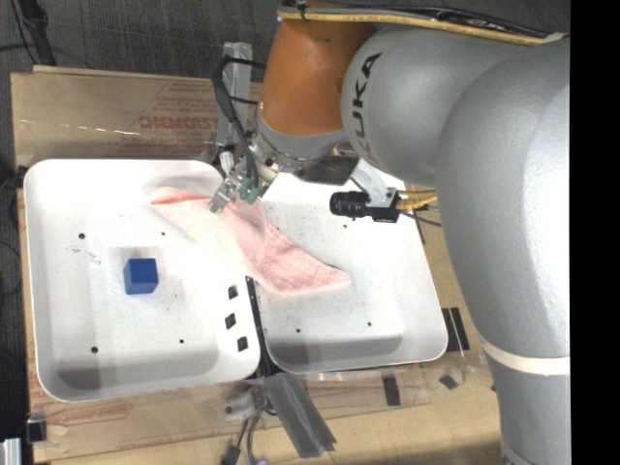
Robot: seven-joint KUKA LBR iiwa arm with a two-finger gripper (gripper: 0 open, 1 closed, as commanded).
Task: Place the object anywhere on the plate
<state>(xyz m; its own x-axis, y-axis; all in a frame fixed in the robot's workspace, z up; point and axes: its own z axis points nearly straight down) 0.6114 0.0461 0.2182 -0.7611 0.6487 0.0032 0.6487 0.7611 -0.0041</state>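
A robotics lab: KUKA arm [465, 114] over white bins [58, 260] on a bench.

Bright even overhead light, glare on white bins [58, 260], soft shadows, slight overall blur.

Two shallow white plastic bins sit side by side on the desk [87, 105], the left bin [58, 260] and the right bin [407, 308] meeting at a central seam. A small blue cube [141, 275] rests on the left bin's floor. Brown cardboard with red lettering [174, 114] lies beneath the bins. Dark fabric [116, 17] hangs behind.
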